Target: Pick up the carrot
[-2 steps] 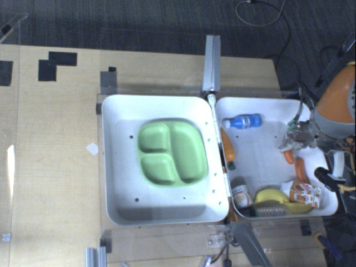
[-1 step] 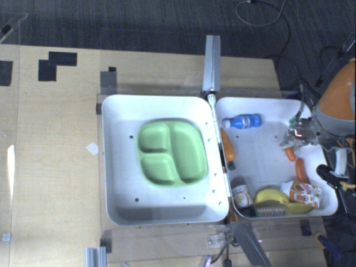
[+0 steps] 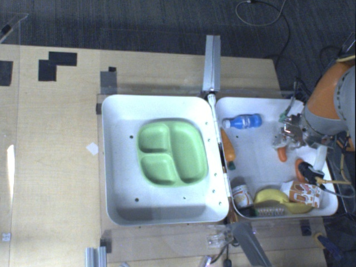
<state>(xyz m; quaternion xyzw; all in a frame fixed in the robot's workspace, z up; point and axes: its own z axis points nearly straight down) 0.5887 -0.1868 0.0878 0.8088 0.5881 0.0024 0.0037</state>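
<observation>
My tool (image 3: 286,133) hangs over the right bin (image 3: 261,166), near its far right side, and something small and orange-red (image 3: 282,153) sits just below it. I cannot tell from here whether that piece is between my fingers or lying on the bin floor, nor whether the tool is open or closed (the wrist hides too much).

The carrot (image 3: 227,147), as I judge it, is the long orange thing lying against the left wall of the same bin, green end toward the near side, well apart from my tool. A blue bottle (image 3: 243,121) lies beyond it and a banana (image 3: 278,199) at the near edge. The left bin (image 3: 117,166) holds a green divided tray (image 3: 171,152).

So the pick looks not yet done: I judge the whole grasp and lift are left.
</observation>
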